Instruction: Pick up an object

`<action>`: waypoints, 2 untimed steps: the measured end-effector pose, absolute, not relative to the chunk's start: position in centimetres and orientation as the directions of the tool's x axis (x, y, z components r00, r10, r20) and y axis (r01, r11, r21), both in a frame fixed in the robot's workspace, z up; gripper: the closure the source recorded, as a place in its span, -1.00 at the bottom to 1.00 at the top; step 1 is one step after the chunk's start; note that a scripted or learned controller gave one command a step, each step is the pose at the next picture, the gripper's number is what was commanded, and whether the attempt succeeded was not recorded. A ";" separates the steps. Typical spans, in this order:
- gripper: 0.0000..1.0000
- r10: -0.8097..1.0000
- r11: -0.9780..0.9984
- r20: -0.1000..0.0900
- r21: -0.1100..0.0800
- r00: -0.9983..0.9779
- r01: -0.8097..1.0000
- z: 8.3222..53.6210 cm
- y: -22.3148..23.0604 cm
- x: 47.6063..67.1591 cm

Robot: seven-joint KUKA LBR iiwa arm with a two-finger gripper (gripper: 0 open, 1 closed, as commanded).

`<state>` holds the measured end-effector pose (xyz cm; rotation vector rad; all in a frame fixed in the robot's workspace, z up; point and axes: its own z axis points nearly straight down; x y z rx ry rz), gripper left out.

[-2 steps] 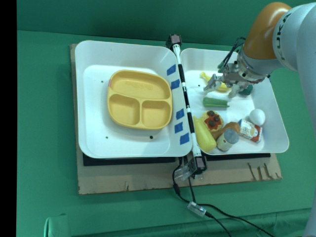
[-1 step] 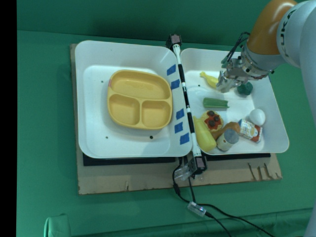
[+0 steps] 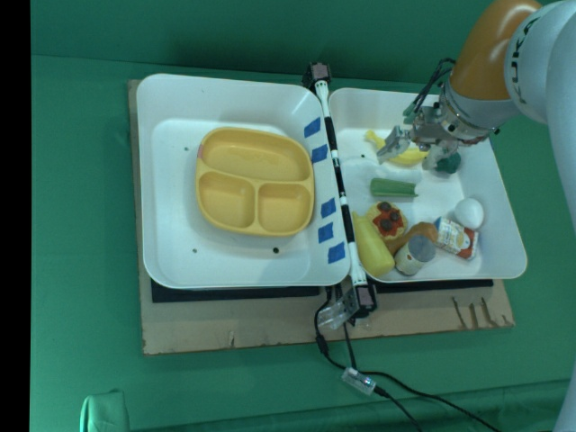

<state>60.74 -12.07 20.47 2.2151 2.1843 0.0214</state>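
1. I see the gripper [image 3: 416,148] low in the right bin [image 3: 504,241], over the banana [image 3: 407,157] beside a teal piece [image 3: 447,162].
2. I cannot tell how wide it stands, nor whether it has hold of anything.
3. I judge a straight descent, centred on the banana, works best; the green stick [image 3: 393,187] lies near.
4. The left bin [image 3: 171,241] bears a yellow tray [image 3: 255,180]; green cloth [image 3: 81,241] surrounds the bench.
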 end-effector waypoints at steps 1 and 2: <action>-1.00 1.000 -0.008 -0.010 0.024 0.008 1.000 18.8 -10.3 57.1; 1.00 1.000 -0.015 -0.015 0.039 0.015 0.999 20.4 -10.5 57.4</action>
